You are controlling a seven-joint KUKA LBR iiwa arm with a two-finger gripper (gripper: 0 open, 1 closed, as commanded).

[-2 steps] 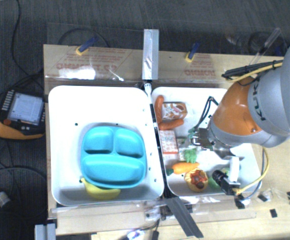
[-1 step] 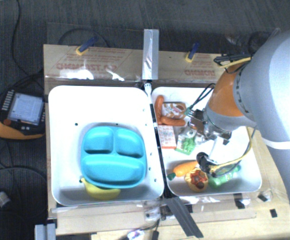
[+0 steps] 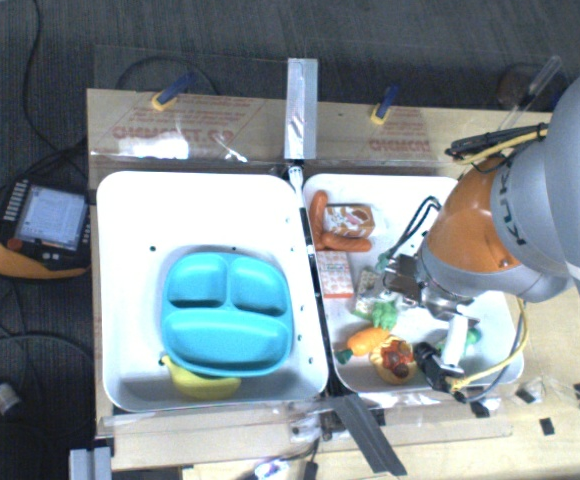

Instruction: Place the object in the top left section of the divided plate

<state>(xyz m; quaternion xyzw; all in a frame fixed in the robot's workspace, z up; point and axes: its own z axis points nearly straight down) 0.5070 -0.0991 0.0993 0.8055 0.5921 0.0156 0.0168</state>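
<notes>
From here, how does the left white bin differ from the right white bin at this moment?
The left white bin holds a blue three-section divided plate resting on a yellow banana-like toy; the right white bin holds a jumble of small toy foods, such as a sausage and an orange carrot-like piece. The grey-and-orange arm hangs over the right bin, not the left. Both are shallow, white and side by side.
</notes>
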